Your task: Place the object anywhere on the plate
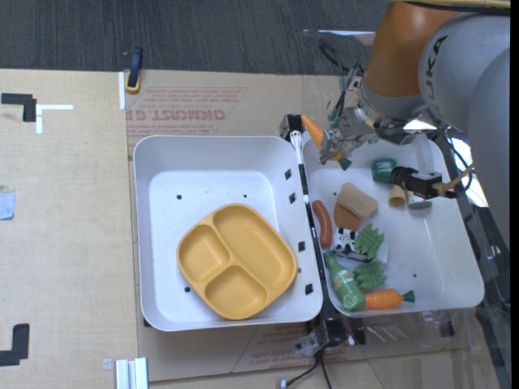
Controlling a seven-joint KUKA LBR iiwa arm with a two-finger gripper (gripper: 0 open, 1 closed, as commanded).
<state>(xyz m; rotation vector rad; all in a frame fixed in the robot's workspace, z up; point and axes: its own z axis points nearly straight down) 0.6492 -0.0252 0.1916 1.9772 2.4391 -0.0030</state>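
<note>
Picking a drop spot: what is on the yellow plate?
The plate lies in the left bin with its three compartments bare; no toy lies on it. The food toys sit in the right bin, where the tool hovers at the far corner.

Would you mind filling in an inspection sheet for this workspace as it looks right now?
Surface: wooden bench with a cardboard sheet under two white bins.
Job's things: yellow divided plate in the left bin, nothing on it.
Clutter: right bin holds a sausage, a brown block, leafy green pieces, a green bottle, a carrot and a dark green piece.
Grippers: end effector over the right bin's far left corner; an orange piece beside it, grasp unclear.
Cables: black cable below the bins; wires along the wrist.
Surroundings: dark floor; blue-yellow clamp at the bench edge.
</note>
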